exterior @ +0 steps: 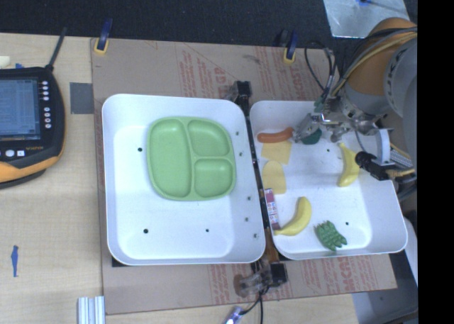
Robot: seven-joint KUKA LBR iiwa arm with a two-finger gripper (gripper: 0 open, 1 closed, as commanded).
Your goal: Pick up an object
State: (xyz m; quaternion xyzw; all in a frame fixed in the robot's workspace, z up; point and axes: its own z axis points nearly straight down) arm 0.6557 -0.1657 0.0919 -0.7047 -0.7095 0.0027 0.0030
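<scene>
The right bin (pixel 376 223) holds a red-orange sausage (pixel 274 135), two pale yellow cheese pieces (pixel 277 151) (pixel 274 176), two bananas (pixel 296 218) (pixel 347 165) and a green leafy piece (pixel 330 235). My gripper (pixel 310 133) is low at the bin's back edge, just right of the sausage's right end. A dark green thing (pixel 311 138) sits at its tip. The grey arm with the orange band (pixel 376 53) reaches in from the upper right.
The left bin (pixel 120 174) holds a green divided plate (pixel 191 157). A tablet controller (pixel 25 120) lies at the far left of the bench. Clamps and cables sit along the cardboard's back edge.
</scene>
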